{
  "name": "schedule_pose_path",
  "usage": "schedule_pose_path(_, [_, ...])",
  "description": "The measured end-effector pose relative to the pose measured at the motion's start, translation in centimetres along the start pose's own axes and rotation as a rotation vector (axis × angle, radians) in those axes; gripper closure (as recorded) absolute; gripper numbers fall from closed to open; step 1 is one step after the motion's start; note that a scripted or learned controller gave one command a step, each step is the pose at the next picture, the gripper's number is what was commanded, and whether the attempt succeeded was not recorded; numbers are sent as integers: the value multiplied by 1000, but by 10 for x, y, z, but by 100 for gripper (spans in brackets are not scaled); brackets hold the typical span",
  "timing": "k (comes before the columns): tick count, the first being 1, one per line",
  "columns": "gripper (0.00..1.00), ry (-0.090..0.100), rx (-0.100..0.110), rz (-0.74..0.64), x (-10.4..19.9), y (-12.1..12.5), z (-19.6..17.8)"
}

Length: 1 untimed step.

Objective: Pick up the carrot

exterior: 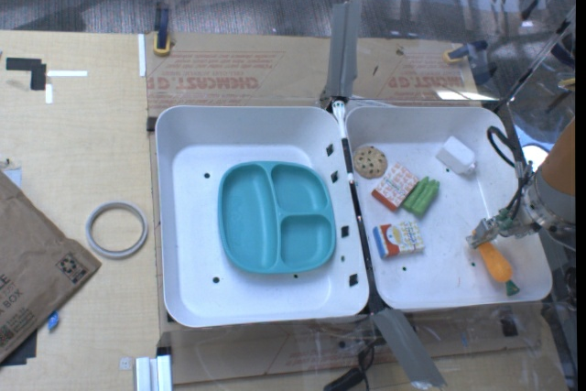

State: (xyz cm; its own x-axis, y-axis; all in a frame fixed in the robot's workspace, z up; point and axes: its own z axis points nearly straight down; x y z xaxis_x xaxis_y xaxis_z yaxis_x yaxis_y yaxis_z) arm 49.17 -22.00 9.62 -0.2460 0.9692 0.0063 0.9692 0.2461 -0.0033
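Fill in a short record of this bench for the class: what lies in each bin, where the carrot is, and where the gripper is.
left bin: teal divided plate
right bin: cookie, two small cartons, green pod, white block, carrot
carrot: near the right bin's front right corner, lying flat
gripper: just above the carrot's upper end, reaching in from the right
carrot held: no, it lies on the bin floor
beside bins: tape ring on the bench, left
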Motion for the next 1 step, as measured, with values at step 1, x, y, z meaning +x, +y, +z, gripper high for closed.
schedule_pose_path(1, [100,-5,1,73,81,55,-106])
